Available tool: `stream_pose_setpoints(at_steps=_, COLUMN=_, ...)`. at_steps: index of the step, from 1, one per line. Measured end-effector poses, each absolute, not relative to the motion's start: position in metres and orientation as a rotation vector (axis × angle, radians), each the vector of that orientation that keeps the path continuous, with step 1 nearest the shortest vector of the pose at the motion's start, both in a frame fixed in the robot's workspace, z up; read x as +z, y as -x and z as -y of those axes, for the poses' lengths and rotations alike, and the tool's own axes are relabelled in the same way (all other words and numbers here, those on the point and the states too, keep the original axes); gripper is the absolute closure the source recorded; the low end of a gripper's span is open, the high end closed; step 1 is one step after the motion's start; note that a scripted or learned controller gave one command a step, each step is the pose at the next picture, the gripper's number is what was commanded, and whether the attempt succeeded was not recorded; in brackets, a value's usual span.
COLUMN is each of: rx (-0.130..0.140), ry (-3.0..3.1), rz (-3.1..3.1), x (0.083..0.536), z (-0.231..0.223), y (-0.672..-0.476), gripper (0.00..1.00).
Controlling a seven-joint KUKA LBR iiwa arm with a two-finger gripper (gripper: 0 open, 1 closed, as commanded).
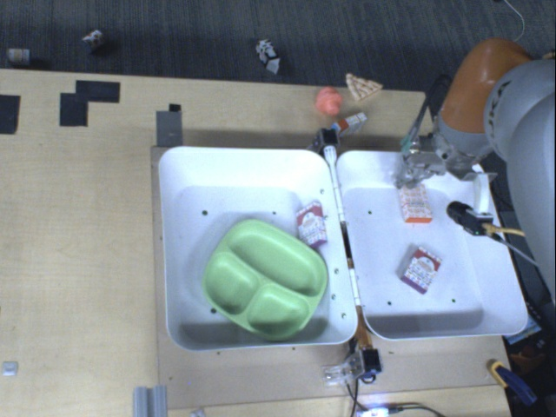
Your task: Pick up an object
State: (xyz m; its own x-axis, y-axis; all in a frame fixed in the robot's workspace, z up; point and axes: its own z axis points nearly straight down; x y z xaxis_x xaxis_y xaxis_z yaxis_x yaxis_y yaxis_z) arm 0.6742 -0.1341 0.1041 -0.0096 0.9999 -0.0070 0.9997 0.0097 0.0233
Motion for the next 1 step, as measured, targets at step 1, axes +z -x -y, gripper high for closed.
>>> stream_pose_setpoints(at_steps=1, rx=0.017, ry=-2.195, rz=-2.218, x=0.1038, z=0.1340, y=-0.6740, gripper=0.00)
